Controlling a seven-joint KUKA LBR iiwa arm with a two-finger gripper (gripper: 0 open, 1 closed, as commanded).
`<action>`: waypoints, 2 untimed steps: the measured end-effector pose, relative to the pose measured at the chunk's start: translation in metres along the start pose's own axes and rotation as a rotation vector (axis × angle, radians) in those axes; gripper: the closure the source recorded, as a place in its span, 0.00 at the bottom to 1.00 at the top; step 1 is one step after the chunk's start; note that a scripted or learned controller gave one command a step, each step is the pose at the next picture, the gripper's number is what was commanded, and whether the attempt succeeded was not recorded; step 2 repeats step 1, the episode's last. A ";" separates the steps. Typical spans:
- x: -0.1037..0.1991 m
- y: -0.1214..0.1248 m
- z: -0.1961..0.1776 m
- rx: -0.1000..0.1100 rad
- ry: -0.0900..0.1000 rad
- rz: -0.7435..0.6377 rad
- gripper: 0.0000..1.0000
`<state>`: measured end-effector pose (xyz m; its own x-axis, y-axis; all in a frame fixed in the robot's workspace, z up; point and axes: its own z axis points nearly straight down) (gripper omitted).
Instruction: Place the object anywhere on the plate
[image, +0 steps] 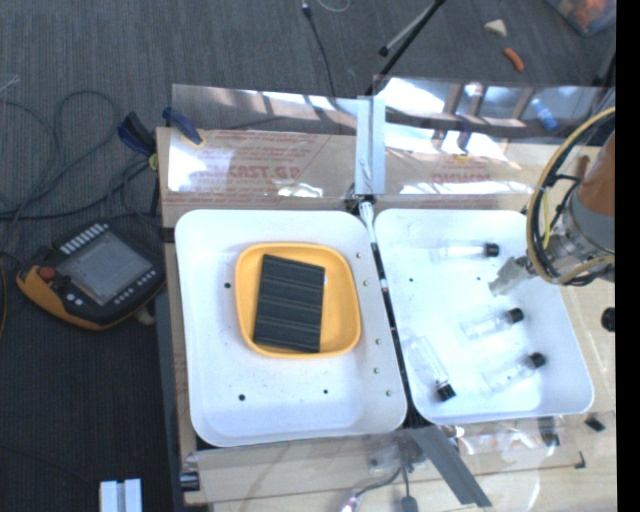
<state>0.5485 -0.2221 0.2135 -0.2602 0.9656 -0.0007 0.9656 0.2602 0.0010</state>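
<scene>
Black ribbed slab flat on yellow plate, bin centre. Likely stiff, light; grip across long edges. Gripper at 3 o'clock; finger state: cannot tell.

Plate: smooth yellow plastic, slight sheen. Dark block on it: matt, ribbed surface. Bins: white plastic, smooth w/ glossy rims. Vials: clear plastic or glass, black caps. Floor: dark rough carpet.
</scene>
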 end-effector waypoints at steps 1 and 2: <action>0.000 0.000 0.000 0.000 0.000 0.000 0.00; 0.000 0.000 0.000 0.000 0.000 0.000 0.00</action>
